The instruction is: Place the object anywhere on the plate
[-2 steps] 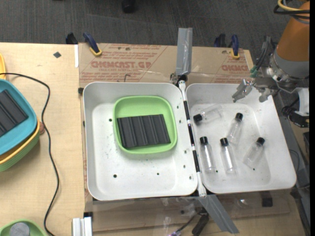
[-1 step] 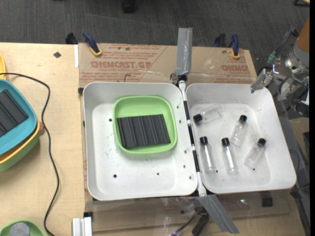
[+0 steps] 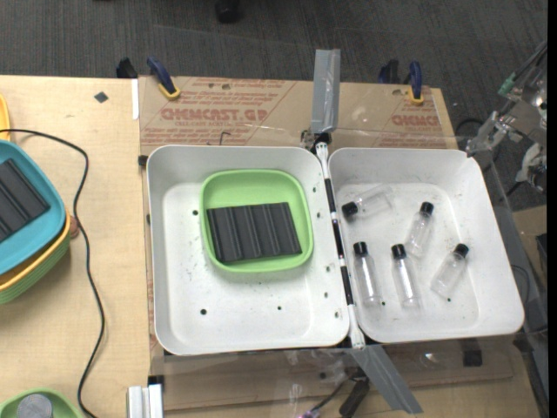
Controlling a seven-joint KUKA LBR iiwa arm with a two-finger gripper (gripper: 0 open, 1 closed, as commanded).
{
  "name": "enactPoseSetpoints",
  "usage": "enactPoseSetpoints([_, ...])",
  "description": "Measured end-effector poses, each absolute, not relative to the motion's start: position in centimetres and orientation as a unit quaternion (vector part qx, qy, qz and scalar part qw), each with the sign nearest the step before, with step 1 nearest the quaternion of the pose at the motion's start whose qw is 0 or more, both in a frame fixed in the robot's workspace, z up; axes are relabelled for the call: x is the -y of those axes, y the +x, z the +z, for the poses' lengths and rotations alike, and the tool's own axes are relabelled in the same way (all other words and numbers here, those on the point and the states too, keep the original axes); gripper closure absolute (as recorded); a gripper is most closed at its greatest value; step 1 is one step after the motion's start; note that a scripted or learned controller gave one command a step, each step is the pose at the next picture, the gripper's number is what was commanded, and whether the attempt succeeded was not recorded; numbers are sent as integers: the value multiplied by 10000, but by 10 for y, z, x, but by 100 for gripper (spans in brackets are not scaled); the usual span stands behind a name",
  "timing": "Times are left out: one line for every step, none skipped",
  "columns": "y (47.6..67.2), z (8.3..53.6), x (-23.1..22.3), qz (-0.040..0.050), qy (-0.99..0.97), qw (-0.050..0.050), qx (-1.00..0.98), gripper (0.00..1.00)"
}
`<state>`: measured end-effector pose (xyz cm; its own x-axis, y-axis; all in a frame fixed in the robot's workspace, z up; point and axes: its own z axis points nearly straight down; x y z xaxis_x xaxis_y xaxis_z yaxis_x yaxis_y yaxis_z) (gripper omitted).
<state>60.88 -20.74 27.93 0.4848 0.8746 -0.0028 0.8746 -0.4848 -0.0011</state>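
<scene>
Five small clear vials with black caps lie loose in the right bin (image 3: pixel 487 313), all well apart from the green plate (image 3: pixel 255 185), which sits in the left bin (image 3: pixel 174 316) with a dark ribbed mat (image 3: pixel 257 232) across its middle. Which vial is the object is not marked. One vial (image 3: pixel 365 205) lies on its side near the divider. Another (image 3: pixel 421 226) lies just right of centre. Three more (image 3: pixel 366 274) (image 3: pixel 404 278) (image 3: pixel 452 269) lie in a loose row lower down. Nothing rests on the plate yet, so the task looks unstarted. Risks, as I judge them: the vials are round, smooth and slim, so a pinch that lands off-centre would likely squirt one sideways or roll it (the bin floor looks slick too). The two lower-left vials lie near each other, and a descent between them could nudge both and grip neither. The one by the divider sits close to the wall, which could block one side of a grasp. Clear plastic against white also gives poor contrast, so a mis-aimed approach seems plausible. On release, a vial dropped on the plate's sloped rim could roll off into the bin, while the ribbed mat should hold it better. Claw: I cannot tell whether it is open or closed, nor whether it holds or touches anything.
</scene>
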Motion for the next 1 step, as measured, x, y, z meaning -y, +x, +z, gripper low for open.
enactPoseSetpoints([610, 336, 213, -18, 9089, 0, -4170, 0])
